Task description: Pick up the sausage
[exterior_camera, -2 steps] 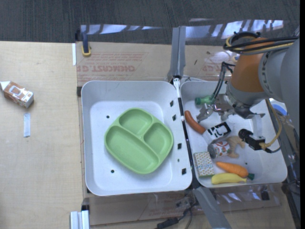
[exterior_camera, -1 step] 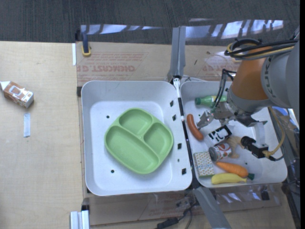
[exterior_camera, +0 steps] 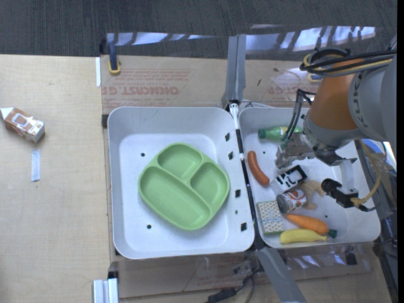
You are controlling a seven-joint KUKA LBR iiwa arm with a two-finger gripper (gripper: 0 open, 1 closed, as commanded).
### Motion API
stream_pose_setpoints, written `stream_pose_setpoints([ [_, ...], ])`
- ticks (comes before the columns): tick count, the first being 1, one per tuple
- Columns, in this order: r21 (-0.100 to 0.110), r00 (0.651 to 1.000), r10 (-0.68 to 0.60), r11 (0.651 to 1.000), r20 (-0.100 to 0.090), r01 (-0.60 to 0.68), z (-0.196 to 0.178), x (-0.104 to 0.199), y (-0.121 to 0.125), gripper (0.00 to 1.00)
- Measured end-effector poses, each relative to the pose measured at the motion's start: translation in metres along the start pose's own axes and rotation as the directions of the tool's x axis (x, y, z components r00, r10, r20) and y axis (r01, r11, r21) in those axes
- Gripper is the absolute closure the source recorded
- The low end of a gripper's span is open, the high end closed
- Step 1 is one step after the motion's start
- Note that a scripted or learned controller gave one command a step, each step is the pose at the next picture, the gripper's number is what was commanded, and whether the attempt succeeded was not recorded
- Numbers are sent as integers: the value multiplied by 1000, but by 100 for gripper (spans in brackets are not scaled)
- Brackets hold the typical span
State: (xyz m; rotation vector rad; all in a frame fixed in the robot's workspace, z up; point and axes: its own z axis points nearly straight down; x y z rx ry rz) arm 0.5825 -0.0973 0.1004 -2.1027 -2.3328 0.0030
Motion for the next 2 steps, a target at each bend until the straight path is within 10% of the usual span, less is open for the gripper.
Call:
stream_pose_setpoints([
  [1,0,1000,0,1000,0,0,0,0,0,0],
  [2,-1,989,149,989,0,-149,9,6,-55,0],
])
